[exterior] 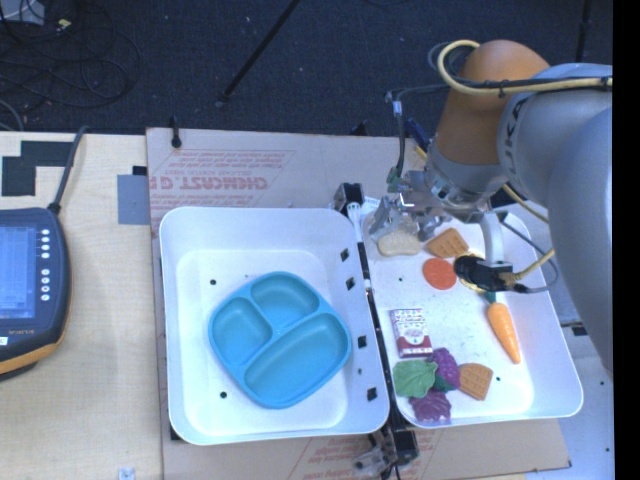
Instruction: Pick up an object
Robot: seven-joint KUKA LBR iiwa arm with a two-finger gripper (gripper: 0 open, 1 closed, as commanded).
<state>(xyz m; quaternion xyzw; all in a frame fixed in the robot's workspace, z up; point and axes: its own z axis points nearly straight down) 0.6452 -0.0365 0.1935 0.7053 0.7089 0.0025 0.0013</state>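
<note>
My gripper (393, 218) is low over the far left corner of the right bin (553, 368), right above a pale beige bread-like piece (397, 244). Beside that piece lie an orange cracker (448, 242) and a red disc (438, 274). Further right is an orange carrot (504, 331). Toward the front lie a red-and-white carton (410, 332), a green leaf (413, 377), purple grapes (433, 406) and an orange cookie (476, 380). Nothing visibly hangs from the gripper.
The left bin (185, 238) holds a blue divided plate (278, 338). Both bins rest on a cardboard sheet (240, 173). A control pendant with a screen (25, 278) lies on the bench at far left. The arm's grey body (570, 158) looms over the right bin's far right.
</note>
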